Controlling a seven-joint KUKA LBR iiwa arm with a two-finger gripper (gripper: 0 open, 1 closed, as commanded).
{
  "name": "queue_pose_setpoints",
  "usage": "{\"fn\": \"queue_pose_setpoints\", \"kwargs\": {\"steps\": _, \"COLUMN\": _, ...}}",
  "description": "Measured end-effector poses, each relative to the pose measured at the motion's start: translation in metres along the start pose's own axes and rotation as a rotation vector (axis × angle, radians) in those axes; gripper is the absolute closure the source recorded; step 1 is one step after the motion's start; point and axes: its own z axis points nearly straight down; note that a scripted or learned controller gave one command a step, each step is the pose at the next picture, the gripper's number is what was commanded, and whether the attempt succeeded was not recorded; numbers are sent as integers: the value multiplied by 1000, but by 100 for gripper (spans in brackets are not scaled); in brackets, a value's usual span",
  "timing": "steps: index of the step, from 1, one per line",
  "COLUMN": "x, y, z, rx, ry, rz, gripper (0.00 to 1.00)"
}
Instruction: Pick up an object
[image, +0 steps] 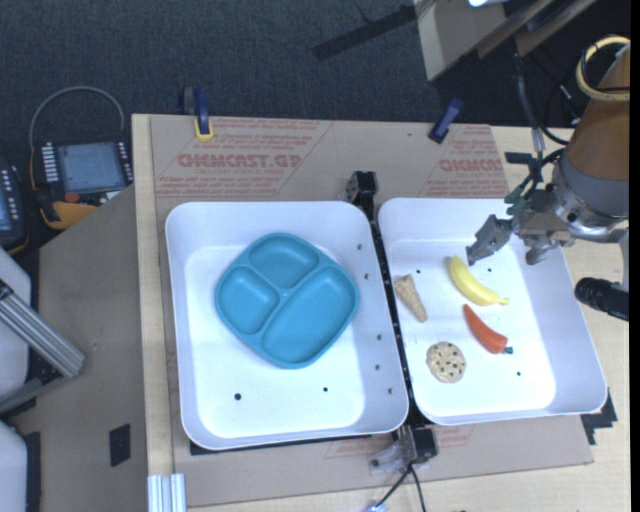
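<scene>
The gripper (510, 240) hangs over the right white bin (560, 390), its dark fingers spread apart and holding nothing. Just beneath lies the yellow plastic banana (474, 282), the nearest target. I'd lower straight down, straddling its curved middle, before closing.

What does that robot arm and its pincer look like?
The arm is a thick rounded grey tube with an orange band above the wrist. Dark cables run along it. Its pincer is a small grey metal piece with two short dark fingers.
</scene>
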Motion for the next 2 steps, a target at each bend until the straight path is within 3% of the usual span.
{"fn": "queue_pose_setpoints", "kwargs": {"steps": 1, "x": 0, "y": 2, "z": -5, "rx": -10, "ry": -1, "rz": -2, "gripper": 0}}
{"fn": "queue_pose_setpoints", "kwargs": {"steps": 2, "x": 3, "y": 11, "z": 46, "rx": -2, "ry": 0, "rz": -2, "gripper": 0}}
